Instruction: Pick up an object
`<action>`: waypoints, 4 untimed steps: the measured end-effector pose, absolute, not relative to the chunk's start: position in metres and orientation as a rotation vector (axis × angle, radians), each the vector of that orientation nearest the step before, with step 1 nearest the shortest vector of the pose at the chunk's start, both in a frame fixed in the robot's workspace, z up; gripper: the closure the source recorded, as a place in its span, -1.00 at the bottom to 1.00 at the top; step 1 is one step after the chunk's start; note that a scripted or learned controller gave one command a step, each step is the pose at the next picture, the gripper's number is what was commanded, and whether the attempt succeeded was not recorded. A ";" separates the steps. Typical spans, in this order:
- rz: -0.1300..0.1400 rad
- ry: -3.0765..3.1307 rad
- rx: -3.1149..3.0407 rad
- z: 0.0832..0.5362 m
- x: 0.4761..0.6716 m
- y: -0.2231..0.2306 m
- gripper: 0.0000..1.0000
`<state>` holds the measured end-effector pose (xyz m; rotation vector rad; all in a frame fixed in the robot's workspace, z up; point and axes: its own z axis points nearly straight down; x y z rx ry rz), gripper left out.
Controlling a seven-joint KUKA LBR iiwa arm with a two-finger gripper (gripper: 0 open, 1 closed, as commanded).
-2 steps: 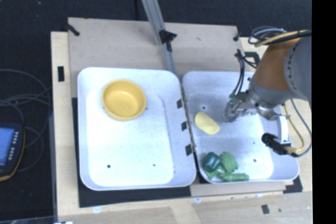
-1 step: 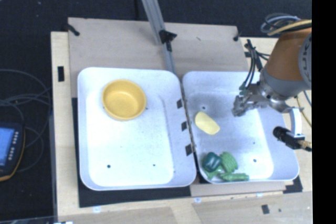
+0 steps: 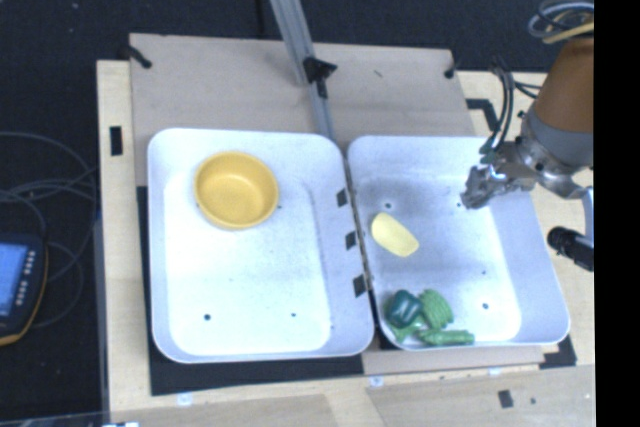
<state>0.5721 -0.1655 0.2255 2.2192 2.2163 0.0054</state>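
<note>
A yellow bowl (image 3: 236, 189) sits upright in the far left part of the left bin (image 3: 180, 315). In the right bin (image 3: 520, 315) a pale yellow oblong object (image 3: 394, 235) lies near the left wall. A green toy cluster (image 3: 425, 315) rests at the near edge, a dark green piece beside lighter green ones. My gripper (image 3: 480, 187) hangs over the right bin's far right area, well apart from both objects, and nothing shows between its fingers.
A grey metal pole (image 3: 290, 15) slants down from the top to the gap between the bins. The bins sit on a tan board (image 3: 380, 85). A handheld device with a blue screen (image 3: 18, 280) lies at the left edge.
</note>
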 end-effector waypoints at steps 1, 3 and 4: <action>0.002 2.220 2.221 0.239 0.573 -0.166 1.00; 0.003 2.227 2.216 0.254 0.576 -0.062 1.00; 0.003 2.226 2.217 0.259 0.573 -0.017 1.00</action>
